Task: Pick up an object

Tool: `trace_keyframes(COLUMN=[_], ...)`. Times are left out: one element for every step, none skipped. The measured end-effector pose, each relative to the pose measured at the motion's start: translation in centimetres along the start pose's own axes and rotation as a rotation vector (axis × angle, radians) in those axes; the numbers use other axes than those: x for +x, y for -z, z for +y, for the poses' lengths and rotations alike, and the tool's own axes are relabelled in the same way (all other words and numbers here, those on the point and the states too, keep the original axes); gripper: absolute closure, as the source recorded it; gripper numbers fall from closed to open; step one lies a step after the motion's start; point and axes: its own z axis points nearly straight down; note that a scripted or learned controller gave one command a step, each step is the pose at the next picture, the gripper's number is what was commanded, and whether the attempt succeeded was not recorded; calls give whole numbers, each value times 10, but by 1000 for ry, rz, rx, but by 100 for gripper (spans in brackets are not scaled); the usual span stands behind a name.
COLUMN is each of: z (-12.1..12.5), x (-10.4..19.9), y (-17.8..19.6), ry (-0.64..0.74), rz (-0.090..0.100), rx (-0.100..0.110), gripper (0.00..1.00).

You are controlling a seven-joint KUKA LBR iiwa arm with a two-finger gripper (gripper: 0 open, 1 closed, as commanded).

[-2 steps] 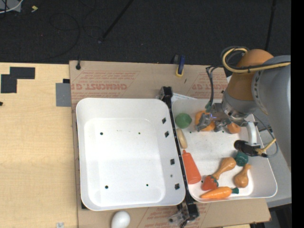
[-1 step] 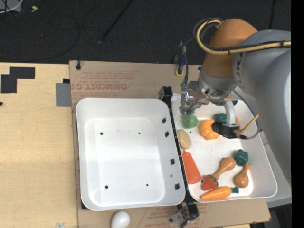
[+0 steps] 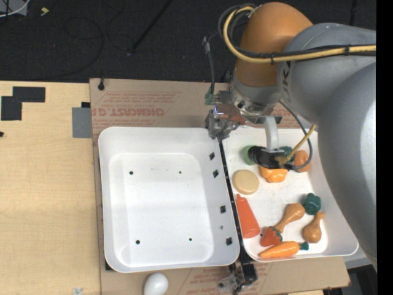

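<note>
Two shallow white bins sit side by side on brown printed cardboard (image 3: pixel 153 106). The left bin (image 3: pixel 161 211) has a smooth plastic floor with a few small dark dots.

The right bin (image 3: pixel 270 203) holds all the toy foods, glossy and moulded, resting on its floor:
- The carrot (image 3: pixel 281 250) lies at the near rim, long axis across the view, tapered tip left, green top right.
- The red-orange wedge (image 3: pixel 247 219) lies along the dividing wall, long axis up-down the view, narrow end farthest.
- The beige disc (image 3: pixel 245 181) lies flat and round, just beyond the wedge.
- The slanted tan gourd (image 3: pixel 292 214) has its narrow end toward a small red piece (image 3: pixel 268 236).
- The second tan gourd (image 3: pixel 313 230) has its neck toward a teal piece (image 3: pixel 312 202).
- At the far end are orange pieces (image 3: pixel 274 174) and a green piece (image 3: pixel 250 154).

The arm's gripper (image 3: pixel 218 126) is over the far end of the divider. Whether it is open or closed, I cannot tell.

A white egg (image 3: pixel 156 283) lies on the cardboard, outside the bins, near the left bin.
</note>
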Motion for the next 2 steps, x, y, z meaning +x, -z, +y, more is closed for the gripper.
trace_keyframes(z=[0,0], x=[26,98], y=[26,47], ry=[-5,-1], rz=[-1,0], rx=[2,3], gripper=[100,100])
